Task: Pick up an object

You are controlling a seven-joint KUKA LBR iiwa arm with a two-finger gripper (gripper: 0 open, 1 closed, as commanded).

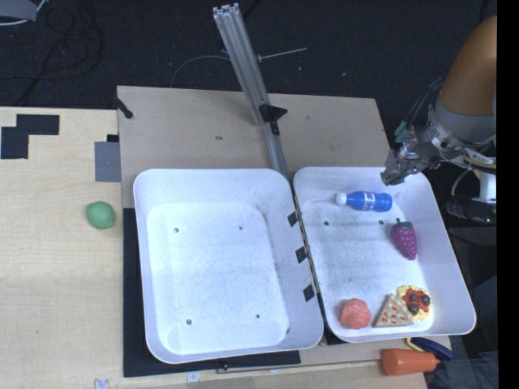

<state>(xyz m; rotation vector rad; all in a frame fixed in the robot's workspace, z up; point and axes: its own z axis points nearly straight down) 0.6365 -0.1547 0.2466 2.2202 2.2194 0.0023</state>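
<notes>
Nothing is being carried yet: we are hovering our gripper (395, 173) at the right bin's (454, 254) far rim. Just below-left, the blue bottle (365, 201) is lying flat, ungrasped; picking remains.

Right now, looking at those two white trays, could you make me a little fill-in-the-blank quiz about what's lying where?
1. The blue bottle lies on its side in the ____ bin.
2. The purple grapes lie just below the ____.
3. The green ball sits ____ both bins, on the bench.
4. The gripper hangs over the right bin's ____ right corner.

Missing words: right; bottle; outside; top
</notes>
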